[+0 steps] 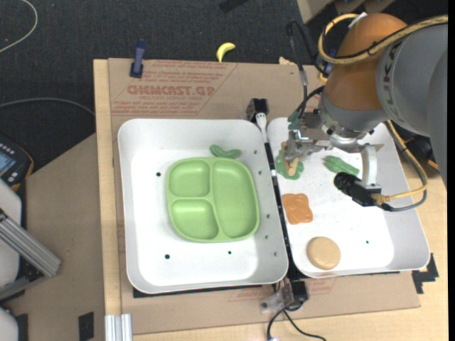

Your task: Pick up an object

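Cardboard sheet [178, 84] is sitting under both white bins [135, 212], dark carpet [106, 20] around; gripper [295, 151] is hovering over right bin [398, 247], grip state unclear.

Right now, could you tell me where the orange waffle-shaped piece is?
In the camera view, the orange waffle-shaped piece lies in the right bin, near its left wall, above the round tan cookie.

Under my hand [295, 150] a pale green piece [290, 166] lies in the right bin [405, 251]; nearby lie another green piece [341, 165], an orange slab [297, 208] and a tan round [323, 252].
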{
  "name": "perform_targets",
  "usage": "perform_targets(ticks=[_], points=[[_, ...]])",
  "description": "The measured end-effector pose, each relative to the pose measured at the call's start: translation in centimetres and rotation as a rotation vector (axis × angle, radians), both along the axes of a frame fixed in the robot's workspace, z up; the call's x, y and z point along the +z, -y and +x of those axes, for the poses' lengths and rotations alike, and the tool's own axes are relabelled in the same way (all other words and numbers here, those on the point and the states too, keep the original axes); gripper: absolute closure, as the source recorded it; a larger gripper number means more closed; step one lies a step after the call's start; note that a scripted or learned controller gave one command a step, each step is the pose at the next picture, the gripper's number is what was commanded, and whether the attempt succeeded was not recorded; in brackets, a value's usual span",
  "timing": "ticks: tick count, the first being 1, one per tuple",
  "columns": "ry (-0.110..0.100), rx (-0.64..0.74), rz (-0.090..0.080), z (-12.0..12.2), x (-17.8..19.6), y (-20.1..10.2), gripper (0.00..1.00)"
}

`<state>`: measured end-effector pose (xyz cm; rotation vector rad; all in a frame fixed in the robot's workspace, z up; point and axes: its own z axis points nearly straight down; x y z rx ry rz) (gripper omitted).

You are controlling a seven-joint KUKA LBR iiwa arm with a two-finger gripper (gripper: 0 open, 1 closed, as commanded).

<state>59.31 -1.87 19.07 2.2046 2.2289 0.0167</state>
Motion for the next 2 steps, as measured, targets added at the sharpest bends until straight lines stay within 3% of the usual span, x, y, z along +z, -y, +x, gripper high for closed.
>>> perform_targets(ticks=[1,2], points=[[-0.01,-0.01,-0.003,-0.3,0.5,0.6,1.0],[-0.007,-0.005,-0.001,-4.4,7.5,-4.6,1.0]])
